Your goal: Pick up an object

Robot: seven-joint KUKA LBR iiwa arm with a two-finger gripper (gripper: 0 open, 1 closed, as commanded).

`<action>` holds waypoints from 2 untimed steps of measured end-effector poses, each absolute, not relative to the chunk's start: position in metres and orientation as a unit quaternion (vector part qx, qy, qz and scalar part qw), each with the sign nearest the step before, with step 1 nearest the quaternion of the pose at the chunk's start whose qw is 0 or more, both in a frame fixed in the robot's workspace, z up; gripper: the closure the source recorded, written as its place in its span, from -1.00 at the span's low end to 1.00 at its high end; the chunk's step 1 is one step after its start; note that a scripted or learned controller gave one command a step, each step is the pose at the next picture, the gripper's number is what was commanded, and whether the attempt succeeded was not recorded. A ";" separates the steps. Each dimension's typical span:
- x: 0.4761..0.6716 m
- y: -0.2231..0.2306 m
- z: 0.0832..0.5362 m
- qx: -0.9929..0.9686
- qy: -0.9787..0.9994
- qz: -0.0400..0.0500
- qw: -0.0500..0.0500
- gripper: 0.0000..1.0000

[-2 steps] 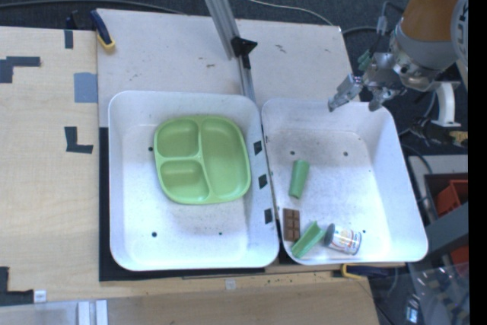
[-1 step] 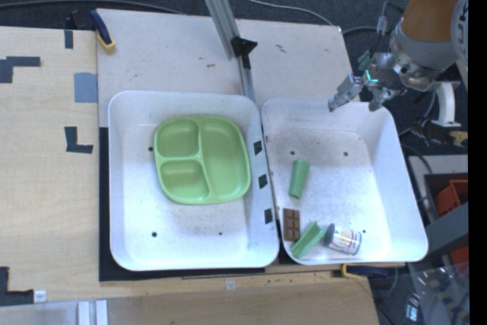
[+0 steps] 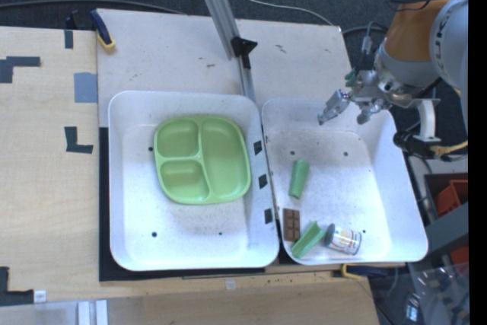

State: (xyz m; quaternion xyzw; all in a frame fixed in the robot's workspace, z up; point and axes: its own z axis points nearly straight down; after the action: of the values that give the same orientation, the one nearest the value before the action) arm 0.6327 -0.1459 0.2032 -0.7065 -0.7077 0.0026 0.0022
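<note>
The gripper (image 3: pixel 348 109) hangs over the far right part of the right bin (image 3: pixel 396 186), its two fingers spread apart with nothing between them. The grey arm (image 3: pixel 426 27), with its orange band, reaches in from the right, above the bin's far corner.

The task appears to be at its start: no object is lifted, and every candidate lies on the bin floor. Nearest the gripper is a green cylinder (image 3: pixel 298 179), lying alone near the middle of the bin, apart from everything else. Along the near edge sit a brown block (image 3: pixel 291 223), a green wedge (image 3: pixel 307 240) and a small can (image 3: pixel 343 240) on its side; the wedge and can look close enough to touch.

The cylinder has open floor on all sides, so a descent there looks unobstructed. The near group is crowded against the wall. The left bin (image 3: pixel 129 186) holds a green divided plate (image 3: pixel 202 160).
</note>
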 end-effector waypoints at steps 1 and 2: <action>0.634 -0.146 0.159 -0.706 -0.708 0.002 0.002 -1.00; 0.631 -0.156 0.103 -0.707 -0.707 0.003 0.002 -1.00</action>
State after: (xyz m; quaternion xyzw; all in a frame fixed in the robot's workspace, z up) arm 0.6308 -0.1558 0.1028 -0.7067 -0.7075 0.0029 0.0024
